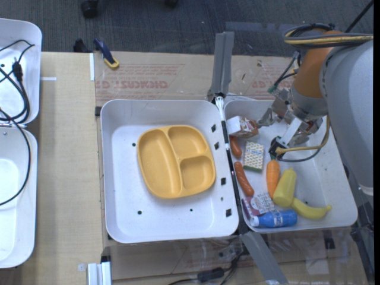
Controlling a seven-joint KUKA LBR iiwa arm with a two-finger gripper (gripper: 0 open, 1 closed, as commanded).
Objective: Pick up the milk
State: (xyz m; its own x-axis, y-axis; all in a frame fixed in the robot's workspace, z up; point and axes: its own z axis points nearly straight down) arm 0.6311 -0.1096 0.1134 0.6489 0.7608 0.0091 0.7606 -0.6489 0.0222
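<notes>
Cardboard-covered bench (65, 159), dark carpet beyond. Two white bins side by side. Right bin (332, 215), near end: blue bottle (274, 219), small red-white packet (261, 203), banana (312, 209), yellow squeeze bottle (285, 186). Farther: carrot (272, 176), two sausages (243, 179), checkered packet (253, 156). Milk (242, 125), small carton, lies at far left corner of right bin, print unreadable. Gripper (285, 129) hangs just right of milk; jaw state cannot tell. Left bin (119, 218) holds yellow divided plate (176, 160). Faint reversed red lettering on far cardboard, unreadable. Blue-yellow clamp (105, 53) at far edge.
</notes>
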